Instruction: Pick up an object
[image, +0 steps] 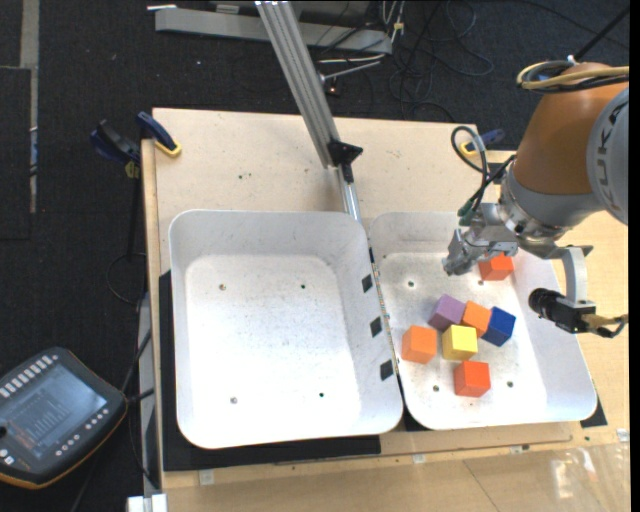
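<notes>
Bench (250, 150); two white bins (265, 320)

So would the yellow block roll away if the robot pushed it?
Probably not: the small yellow cube has flat faces, so it should slide. It touches a purple cube and an orange cube, so those would likely shift too. It looks stiff.

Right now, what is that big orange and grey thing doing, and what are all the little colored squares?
That big thing is a robot arm. It reaches in from the right, and its job is to pick something up. The picture comes from one camera fixed above the bench, looking down at a slant. At the end of the arm is its gripper, a sort of hand, low over the right bin. The colored squares are toy blocks lying in that bin: a purple block, a yellow block, a blue block and several orange ones. One orange block sits right beside the gripper. I can't tell if it holds anything. The left bin is beside it.
</notes>
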